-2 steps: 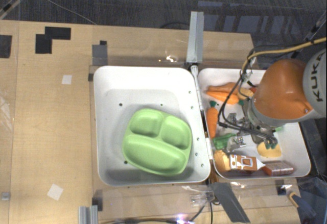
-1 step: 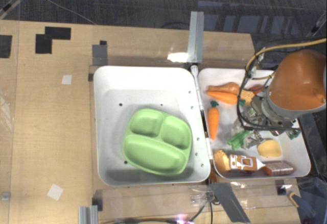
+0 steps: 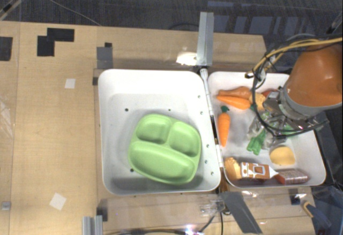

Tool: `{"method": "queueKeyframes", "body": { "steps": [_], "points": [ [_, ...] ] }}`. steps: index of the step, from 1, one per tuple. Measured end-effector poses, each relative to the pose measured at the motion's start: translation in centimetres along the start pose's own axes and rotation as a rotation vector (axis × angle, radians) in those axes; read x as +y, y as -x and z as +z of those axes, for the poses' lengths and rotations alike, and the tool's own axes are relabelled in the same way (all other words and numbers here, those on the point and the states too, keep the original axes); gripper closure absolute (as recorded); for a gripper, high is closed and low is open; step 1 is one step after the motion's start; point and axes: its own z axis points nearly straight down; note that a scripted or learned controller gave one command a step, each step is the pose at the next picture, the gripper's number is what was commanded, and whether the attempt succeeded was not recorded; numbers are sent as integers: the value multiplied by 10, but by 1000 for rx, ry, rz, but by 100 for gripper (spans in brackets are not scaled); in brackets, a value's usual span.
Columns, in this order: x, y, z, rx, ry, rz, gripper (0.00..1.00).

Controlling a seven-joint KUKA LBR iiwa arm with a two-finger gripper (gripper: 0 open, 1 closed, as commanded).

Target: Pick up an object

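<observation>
The right bin [image 3: 319, 167] holds several toy foods. A small carrot [image 3: 224, 128] lies upright near its left wall, and a larger orange carrot [image 3: 236, 98] lies across the far end beside a yellow piece [image 3: 260, 101]. A green item [image 3: 255, 143] sits mid-bin, a pale yellow round piece [image 3: 282, 156] to its right, and a brown bottle [image 3: 251, 171] with a dark red cap end [image 3: 292, 177] along the near wall. My gripper [image 3: 272, 122] hangs low over the bin's middle, just above and right of the green item, under the orange band [image 3: 317, 78].
The left bin [image 3: 115, 100] holds a green divided plate [image 3: 165, 148]. A grey metal post [image 3: 204, 41] stands behind the seam between the bins. Yellow and black cables [image 3: 268, 60] loop off the wrist over the right bin's far edge.
</observation>
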Motion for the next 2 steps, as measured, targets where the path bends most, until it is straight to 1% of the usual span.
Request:
{"method": "queueKeyframes", "body": {
  "steps": [1,2],
  "points": [
    [-25,34,-93,-2,-3,261,100],
    [-27,-43,-42,4,2,48,100]
  ]
}}
